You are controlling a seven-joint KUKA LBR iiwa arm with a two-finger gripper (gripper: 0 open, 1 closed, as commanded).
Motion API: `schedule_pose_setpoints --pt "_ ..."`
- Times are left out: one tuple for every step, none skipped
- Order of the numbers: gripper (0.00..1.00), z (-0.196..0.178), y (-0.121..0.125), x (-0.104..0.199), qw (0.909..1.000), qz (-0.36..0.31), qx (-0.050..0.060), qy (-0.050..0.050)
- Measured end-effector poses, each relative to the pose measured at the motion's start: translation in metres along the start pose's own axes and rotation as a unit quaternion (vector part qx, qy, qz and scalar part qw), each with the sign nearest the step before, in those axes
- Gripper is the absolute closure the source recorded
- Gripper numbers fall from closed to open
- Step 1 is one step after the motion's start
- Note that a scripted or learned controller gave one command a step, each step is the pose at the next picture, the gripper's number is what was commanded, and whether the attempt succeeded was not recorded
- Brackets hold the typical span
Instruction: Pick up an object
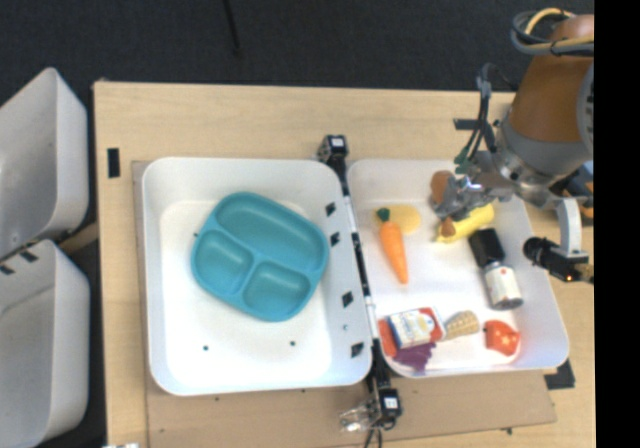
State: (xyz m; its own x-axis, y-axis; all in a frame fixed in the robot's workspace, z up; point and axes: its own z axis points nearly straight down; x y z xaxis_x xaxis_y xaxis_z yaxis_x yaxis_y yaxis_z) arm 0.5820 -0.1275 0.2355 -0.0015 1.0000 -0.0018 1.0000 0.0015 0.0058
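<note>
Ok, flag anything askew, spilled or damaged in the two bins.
Nothing looks spilled or broken. The teal divided plate sits skewed in the left bin, and the bottle lies on its side in the right bin.

- Running off the right edge: the arm [548, 106], cut at its orange band.
- Covering part of the yellow banana [466, 222]: the gripper [455, 192], fingers too blurred to tell.
- Staying unreadable: print on the small packet [410, 328] at the right bin's [545, 336] near side.
</note>
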Motion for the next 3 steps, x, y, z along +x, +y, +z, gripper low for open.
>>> schedule_pose_setpoints --pt "1.0 -0.011 -0.01 0.05 1.0 -0.002 0.003 0.001" --pt "1.0 -0.018 -0.025 0.096 1.0 -0.003 0.003 0.002" --pt "1.0 -0.006 -0.043 0.133 1.0 -0.001 0.004 0.001"
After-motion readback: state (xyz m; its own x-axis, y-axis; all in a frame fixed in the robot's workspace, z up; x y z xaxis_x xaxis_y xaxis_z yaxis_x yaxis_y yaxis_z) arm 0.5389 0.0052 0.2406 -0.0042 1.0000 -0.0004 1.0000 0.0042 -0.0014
